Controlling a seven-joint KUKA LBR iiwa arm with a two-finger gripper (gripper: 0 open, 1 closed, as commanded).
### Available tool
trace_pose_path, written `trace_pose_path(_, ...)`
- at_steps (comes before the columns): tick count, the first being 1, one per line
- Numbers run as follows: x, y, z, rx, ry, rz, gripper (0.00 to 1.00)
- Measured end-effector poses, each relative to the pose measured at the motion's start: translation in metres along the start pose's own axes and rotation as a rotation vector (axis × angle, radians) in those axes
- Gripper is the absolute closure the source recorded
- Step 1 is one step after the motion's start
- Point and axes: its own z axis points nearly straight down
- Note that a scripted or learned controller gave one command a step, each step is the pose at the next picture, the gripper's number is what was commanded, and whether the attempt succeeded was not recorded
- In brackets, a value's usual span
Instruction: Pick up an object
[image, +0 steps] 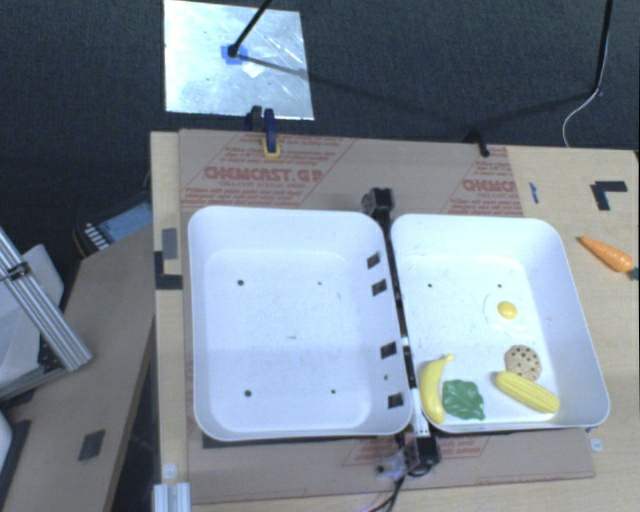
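Toys wait in the right bin

Banana, green leaf, corn, cookie cluster at its near edge (egg just behind); pincer's state, and places relative to it, I cannot tell.

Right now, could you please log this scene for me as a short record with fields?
left bin: holds no items
right bin: holds five items, all toward its near side
fried egg: farthest back of the five
cookie: just in front of the egg
corn cob: near right corner
banana: near left wall
green leaf: touching the banana
carrot: on the bench, outside the bins
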Motion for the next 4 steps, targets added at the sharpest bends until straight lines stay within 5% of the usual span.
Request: trace_pose_path(4,0.002,0.001,-0.048,-0.016,-0.01,-0.023,1.0)
